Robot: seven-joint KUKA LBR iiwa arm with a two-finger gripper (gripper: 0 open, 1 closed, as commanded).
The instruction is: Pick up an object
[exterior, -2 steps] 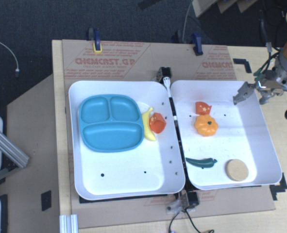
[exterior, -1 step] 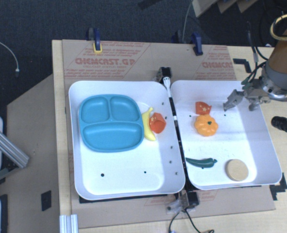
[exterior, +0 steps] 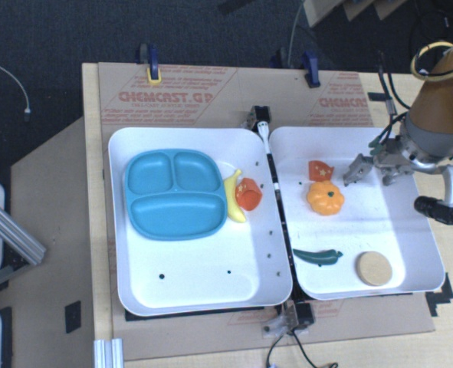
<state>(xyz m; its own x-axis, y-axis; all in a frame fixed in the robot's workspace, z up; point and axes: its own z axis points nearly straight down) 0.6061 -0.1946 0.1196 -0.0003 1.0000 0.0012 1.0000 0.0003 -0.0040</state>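
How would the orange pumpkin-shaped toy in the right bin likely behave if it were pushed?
The pumpkin looks rounded, so it would probably roll or wobble. Its glossy skin may be slippery. It seems small and likely light.

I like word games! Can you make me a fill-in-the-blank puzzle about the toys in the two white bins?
1. The blue divided plastic plate lies in the ____ white bin.
2. The yellow toy banana lies right beside the ____ edge of that plate.
3. The round tan wooden disc lies in the same bin as the ____ toy pumpkin.
4. The dark green toy pepper lies to the ____ of the disc.

Missing words: left; right; orange; left
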